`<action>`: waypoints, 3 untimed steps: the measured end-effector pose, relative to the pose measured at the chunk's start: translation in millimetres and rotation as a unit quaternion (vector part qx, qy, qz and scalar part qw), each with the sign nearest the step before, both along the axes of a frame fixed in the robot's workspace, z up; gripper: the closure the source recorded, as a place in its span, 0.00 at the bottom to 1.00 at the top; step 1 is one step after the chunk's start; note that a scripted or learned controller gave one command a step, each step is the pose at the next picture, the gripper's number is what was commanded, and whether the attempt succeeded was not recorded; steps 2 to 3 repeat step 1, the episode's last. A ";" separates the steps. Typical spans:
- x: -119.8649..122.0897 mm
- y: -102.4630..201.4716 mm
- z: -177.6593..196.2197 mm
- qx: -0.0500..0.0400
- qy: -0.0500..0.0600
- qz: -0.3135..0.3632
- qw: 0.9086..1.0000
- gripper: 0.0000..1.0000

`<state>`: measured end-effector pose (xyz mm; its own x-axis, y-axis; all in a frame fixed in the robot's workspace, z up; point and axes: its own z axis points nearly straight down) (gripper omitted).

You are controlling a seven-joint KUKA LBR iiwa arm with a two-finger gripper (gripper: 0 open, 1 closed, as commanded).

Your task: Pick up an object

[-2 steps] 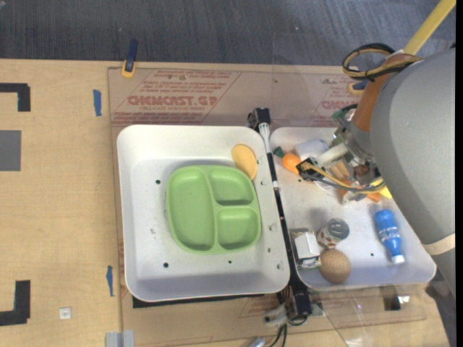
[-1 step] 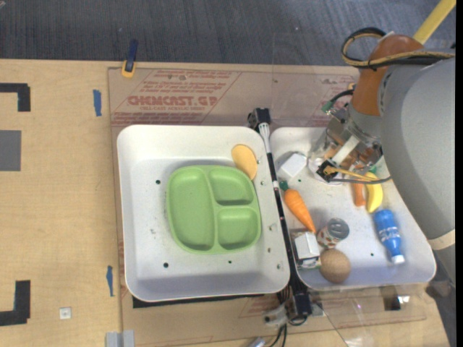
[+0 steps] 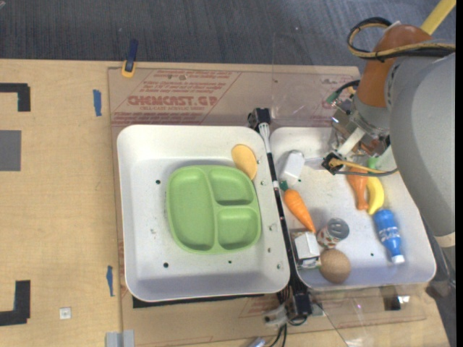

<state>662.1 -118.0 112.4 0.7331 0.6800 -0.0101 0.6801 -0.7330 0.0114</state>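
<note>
pincer (image 3: 346, 150) low over right bin (image 3: 419, 266), near its back wall; can't tell its state. nearest pick: orange carrot-like piece (image 3: 357, 187) touching banana (image 3: 374, 193). come straight down, avoid the banana. tight by the back wall; open floor mid-bin. left bin (image 3: 137, 215) holds green tray (image 3: 214, 208).

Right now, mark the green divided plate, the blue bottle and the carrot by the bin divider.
green divided plate (image 3: 189, 210), camera view, on its large left compartment.
blue bottle (image 3: 388, 233), camera view, on its body.
carrot (image 3: 298, 208), camera view, on its orange middle.
</note>
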 end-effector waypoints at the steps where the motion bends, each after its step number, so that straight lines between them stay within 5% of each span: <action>1: -9.7 -80.2 64.4 0.005 -0.003 -0.051 0.999 1.00; 3: -9.7 -80.2 64.4 0.005 -0.003 -0.051 0.999 1.00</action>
